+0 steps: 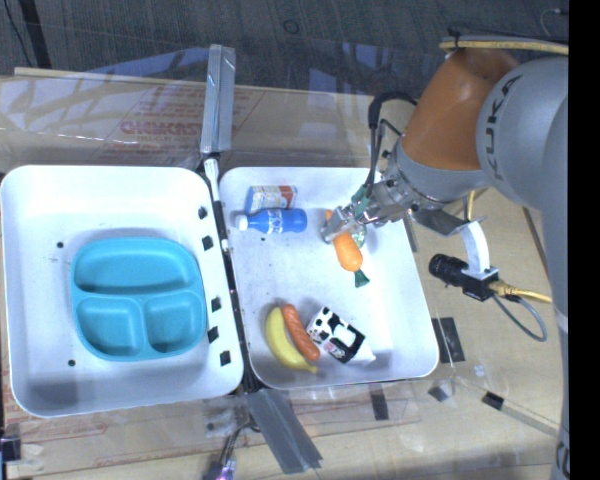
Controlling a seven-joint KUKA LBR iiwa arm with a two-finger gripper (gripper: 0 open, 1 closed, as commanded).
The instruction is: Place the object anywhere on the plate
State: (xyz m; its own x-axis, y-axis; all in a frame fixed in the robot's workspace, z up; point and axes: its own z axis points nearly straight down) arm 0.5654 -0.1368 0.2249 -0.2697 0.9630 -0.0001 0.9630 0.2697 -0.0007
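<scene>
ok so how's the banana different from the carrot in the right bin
The banana is yellow and curved; the carrot is orange, stubby, with a green tip. The banana lies near the front edge of the right bin, touching a hot dog; the carrot lies further back, right at the pincer. Both are toy foods in the same bin, neither on the plate.

Bulky grey arm (525,133) with rounded casing, broad orange band (452,108) above the wrist, dark lettering on the shell, small metallic tool (348,224), thin black cables alongside

A blue bottle (273,222), banana (281,342), hotdog (301,333) and black-and-white toy (336,334) lie in the right bin (408,320).
</scene>
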